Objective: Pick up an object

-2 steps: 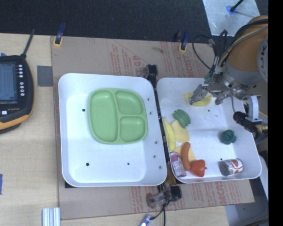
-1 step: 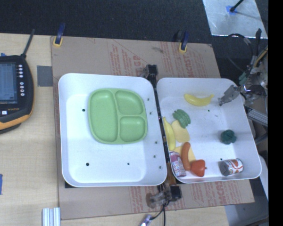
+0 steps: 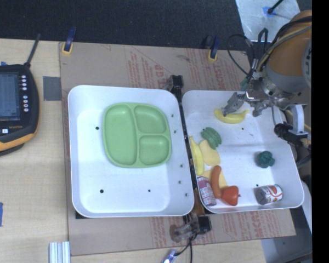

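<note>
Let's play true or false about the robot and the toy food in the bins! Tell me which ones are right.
1. The green plate lies in the left bin. True.
2. The gripper is over the left bin. False: it is over the right bin, by the yellow banana.
3. A red tomato lies near the right bin's front edge. True.
4. The can sits on the green plate. False: it lies in the right bin's front corner.
5. The green plate has three compartments. True.
</note>
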Tool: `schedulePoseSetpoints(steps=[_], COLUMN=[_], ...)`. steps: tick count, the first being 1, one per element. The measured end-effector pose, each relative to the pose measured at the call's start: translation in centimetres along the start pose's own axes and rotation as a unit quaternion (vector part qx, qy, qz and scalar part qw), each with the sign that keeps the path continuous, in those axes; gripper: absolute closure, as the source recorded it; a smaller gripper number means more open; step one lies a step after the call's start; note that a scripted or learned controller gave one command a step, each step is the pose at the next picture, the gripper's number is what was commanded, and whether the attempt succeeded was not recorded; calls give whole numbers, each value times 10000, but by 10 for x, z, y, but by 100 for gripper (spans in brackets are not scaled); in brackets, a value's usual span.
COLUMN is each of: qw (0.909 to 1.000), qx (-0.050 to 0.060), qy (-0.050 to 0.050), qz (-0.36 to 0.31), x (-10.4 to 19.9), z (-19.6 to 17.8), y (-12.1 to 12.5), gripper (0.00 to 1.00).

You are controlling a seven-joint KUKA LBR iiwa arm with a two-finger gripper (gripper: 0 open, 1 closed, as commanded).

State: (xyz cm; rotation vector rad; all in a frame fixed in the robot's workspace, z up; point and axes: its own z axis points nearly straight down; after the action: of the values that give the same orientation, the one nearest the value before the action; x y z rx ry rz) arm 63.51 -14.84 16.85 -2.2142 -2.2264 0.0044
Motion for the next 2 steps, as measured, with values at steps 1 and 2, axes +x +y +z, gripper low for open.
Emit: schedulePoseSetpoints(steps=[1,2], qw=[10000,10000], qx=[-9,10], qy=[-1,-1], qz=[15,1], x=[-24,-16], z=[-54,53], y=[-37,20], gripper=[0,0])
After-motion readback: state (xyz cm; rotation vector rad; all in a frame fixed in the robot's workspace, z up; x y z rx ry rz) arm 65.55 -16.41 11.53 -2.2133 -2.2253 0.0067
